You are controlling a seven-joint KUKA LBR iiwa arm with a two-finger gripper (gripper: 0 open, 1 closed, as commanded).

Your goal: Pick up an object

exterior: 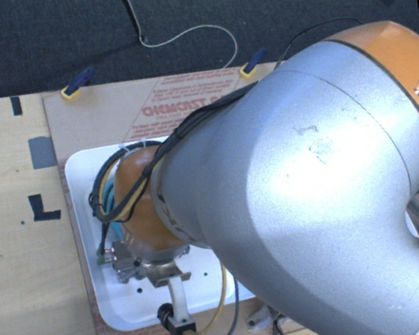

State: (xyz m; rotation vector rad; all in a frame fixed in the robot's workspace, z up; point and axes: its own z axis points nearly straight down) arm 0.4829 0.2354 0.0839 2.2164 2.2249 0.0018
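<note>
One grey arm with orange wrist band hangs plumb over the shallow white plastic bin, presumably to descend on an object hidden beneath; whether the end effector is wide or narrow cannot be told.

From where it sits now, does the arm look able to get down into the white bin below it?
Probably yes: the arm has its wrist directly over the white bin, with nothing seen between them. It hides much of the bin's floor, so what lies there is unclear.
</note>
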